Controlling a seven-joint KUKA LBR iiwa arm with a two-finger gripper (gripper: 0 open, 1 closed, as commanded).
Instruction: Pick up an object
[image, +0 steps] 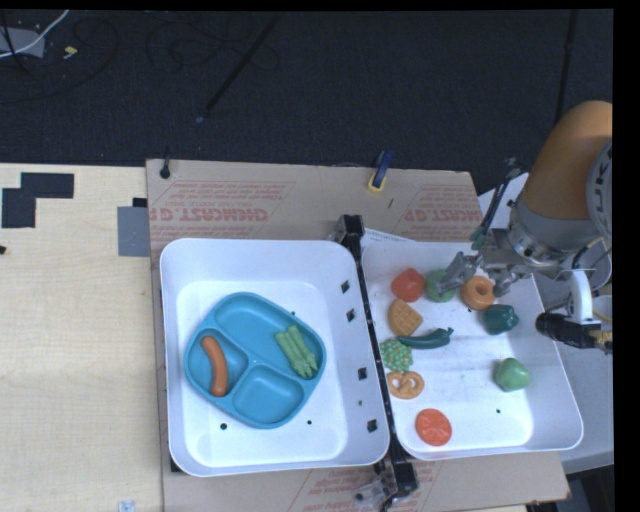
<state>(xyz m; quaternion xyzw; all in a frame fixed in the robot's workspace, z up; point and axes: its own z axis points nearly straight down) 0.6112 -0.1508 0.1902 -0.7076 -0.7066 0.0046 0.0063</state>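
My fingers (478, 272) stood spread apart, gripping nothing, low over the far side of the right bin (560, 425). That stance bracketed the orange ring (479, 292) just beneath them, my likeliest pick. The red piece (408, 284) and dark green pepper (500, 319) lay close by, risking contact.

A blue clamp (379, 171) is seen clipped to the cardboard sheet (300, 200) laid on the counter (70, 350). Dark cables (180, 40) are spread over the black floor behind.
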